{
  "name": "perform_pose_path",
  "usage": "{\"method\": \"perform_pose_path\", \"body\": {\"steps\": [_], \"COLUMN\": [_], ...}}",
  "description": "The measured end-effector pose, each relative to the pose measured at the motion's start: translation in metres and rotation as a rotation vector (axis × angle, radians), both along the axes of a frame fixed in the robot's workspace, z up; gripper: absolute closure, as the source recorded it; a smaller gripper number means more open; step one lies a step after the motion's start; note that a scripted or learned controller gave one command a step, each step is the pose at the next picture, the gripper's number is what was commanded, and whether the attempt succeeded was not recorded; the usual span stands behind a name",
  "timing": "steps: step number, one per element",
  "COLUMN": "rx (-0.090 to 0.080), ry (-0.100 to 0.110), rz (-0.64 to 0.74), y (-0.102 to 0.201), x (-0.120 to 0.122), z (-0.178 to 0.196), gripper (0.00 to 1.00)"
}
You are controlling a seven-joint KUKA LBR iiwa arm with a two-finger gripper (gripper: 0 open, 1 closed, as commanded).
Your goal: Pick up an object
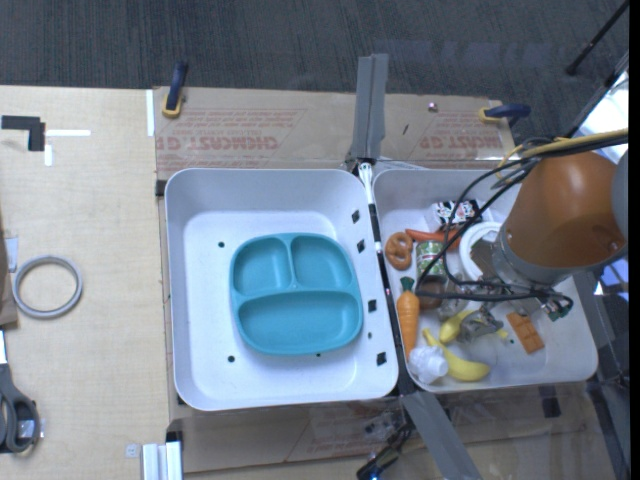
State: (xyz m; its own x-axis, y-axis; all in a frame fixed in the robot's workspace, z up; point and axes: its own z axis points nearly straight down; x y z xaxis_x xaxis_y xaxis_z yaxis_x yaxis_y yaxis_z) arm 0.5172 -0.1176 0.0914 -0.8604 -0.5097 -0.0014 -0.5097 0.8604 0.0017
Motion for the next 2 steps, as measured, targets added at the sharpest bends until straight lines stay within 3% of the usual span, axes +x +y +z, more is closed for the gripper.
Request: {"method": "perform_pose_path", "body": {"steps": [1,2], "rx": [0.0,0.0], "ry": [0.0,0.0], "rz": [-0.058,-0.183], "y": [0.0176,0.0255], "x": [-0.0196,-0.0169], "z": [0.0,-0.0001], "gripper": [1.0,1.0]}}
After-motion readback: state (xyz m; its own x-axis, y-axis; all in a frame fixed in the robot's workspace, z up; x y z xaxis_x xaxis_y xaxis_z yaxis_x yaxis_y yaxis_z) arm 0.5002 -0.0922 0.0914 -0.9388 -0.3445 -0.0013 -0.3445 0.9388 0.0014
